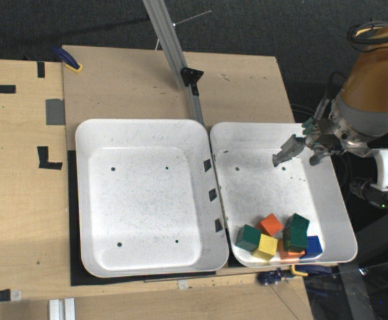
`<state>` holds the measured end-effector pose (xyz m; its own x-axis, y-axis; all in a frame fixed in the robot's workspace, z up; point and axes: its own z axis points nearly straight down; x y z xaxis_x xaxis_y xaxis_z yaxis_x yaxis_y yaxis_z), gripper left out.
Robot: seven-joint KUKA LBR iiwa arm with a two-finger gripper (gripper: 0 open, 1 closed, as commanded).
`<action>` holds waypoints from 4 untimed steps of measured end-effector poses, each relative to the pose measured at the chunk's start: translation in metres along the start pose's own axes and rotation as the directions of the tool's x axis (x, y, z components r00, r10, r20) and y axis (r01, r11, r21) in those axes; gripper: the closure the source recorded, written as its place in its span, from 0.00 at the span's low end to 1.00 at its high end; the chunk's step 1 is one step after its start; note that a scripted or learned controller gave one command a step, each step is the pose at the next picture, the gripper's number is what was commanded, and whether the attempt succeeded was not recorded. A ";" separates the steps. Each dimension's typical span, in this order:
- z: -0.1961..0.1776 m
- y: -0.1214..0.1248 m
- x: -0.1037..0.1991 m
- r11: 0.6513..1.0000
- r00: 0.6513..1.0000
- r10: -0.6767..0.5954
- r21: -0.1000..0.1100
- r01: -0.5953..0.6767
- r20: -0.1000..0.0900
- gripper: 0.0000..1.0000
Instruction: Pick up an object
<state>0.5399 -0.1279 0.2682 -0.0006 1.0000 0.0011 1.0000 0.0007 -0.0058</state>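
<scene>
Several small blocks lie clustered in the near corner of the right bin (247, 145): a green one (249, 237), an orange one (271, 224), a yellow one (267, 247), a dark green one (298, 231) and a blue one (313, 247). My gripper (302, 152) hangs over the far right part of that bin, well behind the blocks. Its fingers (285, 153) are spread open, and I see nothing between them.
The left bin (87, 179) stands beside the right one on the wooden bench. A slanted metal rail (171, 39) runs from the top down to the gap between the bins. A blue and yellow item (69, 59) lies at the bench's far left.
</scene>
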 end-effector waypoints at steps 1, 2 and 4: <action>-0.003 0.001 0.000 1.000 1.000 -0.001 -0.005 0.001 0.001 0.00; 0.061 -0.002 0.003 1.000 1.000 0.000 0.002 0.000 0.000 0.00; 0.151 -0.005 -0.002 1.000 1.000 0.000 0.002 0.000 0.001 0.00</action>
<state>0.5344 -0.1301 0.1168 -0.0008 1.0000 0.0004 1.0000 0.0008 -0.0074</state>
